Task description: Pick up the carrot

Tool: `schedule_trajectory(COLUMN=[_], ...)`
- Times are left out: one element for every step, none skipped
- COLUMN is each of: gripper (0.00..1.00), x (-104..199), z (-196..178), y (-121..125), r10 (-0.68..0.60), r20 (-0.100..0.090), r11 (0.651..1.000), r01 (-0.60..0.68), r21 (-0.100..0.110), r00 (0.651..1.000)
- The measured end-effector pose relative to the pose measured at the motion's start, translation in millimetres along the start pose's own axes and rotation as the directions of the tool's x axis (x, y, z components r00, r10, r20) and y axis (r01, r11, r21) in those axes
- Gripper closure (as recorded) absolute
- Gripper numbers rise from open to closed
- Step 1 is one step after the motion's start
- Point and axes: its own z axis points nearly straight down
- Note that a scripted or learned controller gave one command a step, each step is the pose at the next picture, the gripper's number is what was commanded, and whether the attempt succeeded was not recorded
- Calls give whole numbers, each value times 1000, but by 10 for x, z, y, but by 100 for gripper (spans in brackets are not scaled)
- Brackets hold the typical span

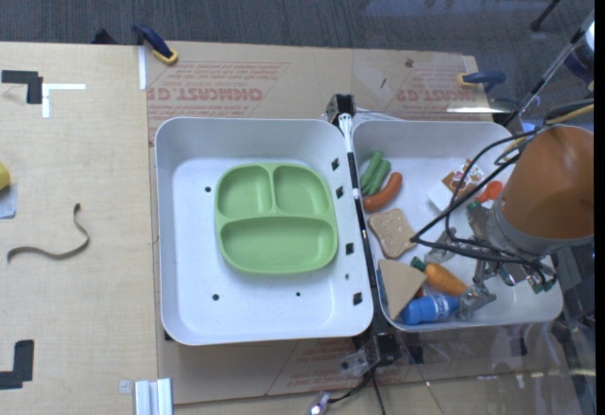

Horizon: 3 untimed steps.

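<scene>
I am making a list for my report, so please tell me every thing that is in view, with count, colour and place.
shallow white plastic bins: 2, white, side by side on the bench.
green divided plate: 1, light green, three compartments, in the left bin.
orange carrot: 1, orange, right bin, near the front, close by the gripper.
blue bottle: 1, blue, lying at the right bin's front edge.
tan bread slices: 2, tan, right bin, left part.
green vegetable: 1, green, right bin, back left.
red-orange sausage: 1, beside the green vegetable.
blue clamps: 2, blue, at the cardboard's back edge.
grey cord: 1, curved, on the bench at left.
gripper: 1, metal, low over the right bin.
</scene>
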Motion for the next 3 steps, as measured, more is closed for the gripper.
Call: schedule_trajectory(gripper=[100,100,100], x=[-18,-38,-59], z=[-91,-181,-272], y=[5,9,12], r10=[-4,-7,-11], r20=[2,4,8], r11=[1000,1000,1000], r01=[4,7,11], r21=[2,3,5], r00=[1000,1000,1000])
